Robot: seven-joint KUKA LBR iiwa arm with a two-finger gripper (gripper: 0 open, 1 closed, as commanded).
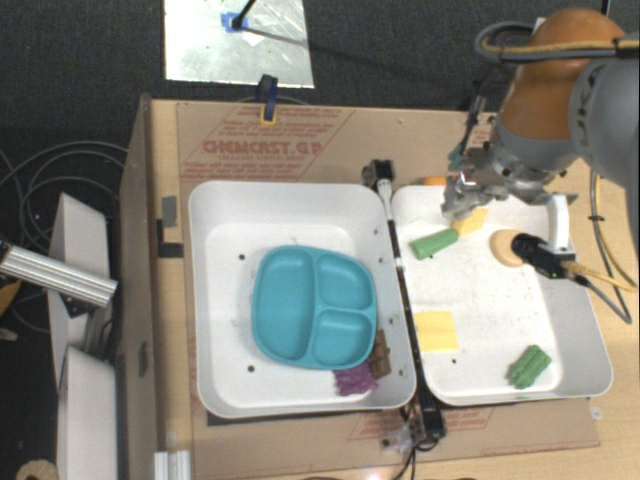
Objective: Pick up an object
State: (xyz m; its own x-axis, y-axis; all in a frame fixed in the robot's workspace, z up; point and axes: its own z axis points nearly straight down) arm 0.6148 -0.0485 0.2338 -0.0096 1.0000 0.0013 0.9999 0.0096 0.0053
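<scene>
Grey arm (605,108), orange band above wrist, small metallic hand (462,200).

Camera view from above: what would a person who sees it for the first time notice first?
The large teal divided plastic plate in the left white bin draws the eye first. Next comes the grey arm with its orange band, whose gripper hangs over the far end of the right white bin, by a small yellow block.

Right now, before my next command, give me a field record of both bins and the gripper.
view-left white bin: teal divided plastic plate; purple scrap and brown piece by plate's near edge
view-right white bin: green block, flat yellow square, ridged green piece, tan round piece
gripper: low over small yellow piece, far end of view-right bin
held: cannot tell
</scene>
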